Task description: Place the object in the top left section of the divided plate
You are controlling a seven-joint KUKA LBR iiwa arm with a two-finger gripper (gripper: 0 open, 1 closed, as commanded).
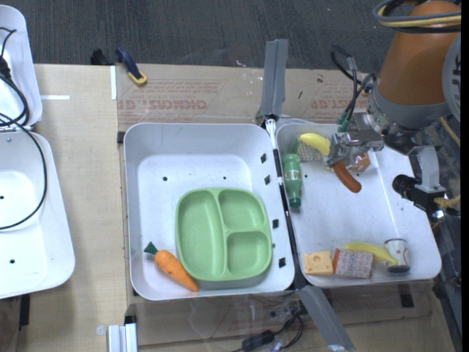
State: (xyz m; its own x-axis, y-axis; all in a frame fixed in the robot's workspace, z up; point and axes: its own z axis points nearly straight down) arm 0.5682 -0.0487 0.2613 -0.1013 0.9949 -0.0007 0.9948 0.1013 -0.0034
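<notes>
We see the pale green plastic divided plate (222,233) lying in the left white shallow bin (146,160), all three of its sections bare, and we take it as our landmark. An orange toy carrot with a green top (172,268) lies just off the plate's lower left edge, touching or nearly touching it.

Across the divider to the plate's right, in the right white shallow bin (396,211), the pincer (346,152) hangs low over the far corner, well away from the plate. A reddish-brown sausage-shaped toy (346,176) sits directly beneath it, tilted, with a small yellow banana-like piece (315,144) just beside it on the plate's side. Whether the pincer's grip is spread or closed, and whether it has the sausage, we cannot tell; the wrist hardware hides that. We judge the sausage to be the object for the task, though that is only our reading.

A green plastic bottle (292,180) lies along the divider, nearest the plate, and a yellow cheese wedge (317,262), a brownish block (354,264), a second yellow banana (372,251) and a small tin can (397,257) line the near edge, right of the plate.

What worries us: the sausage is round and slanted, so it may slip out on lifting. The banana may be caught alongside. On the carry toward the plate, the raised divider and the bottle could knock a loosely held piece free, and a drop may land in the wrong section.
</notes>
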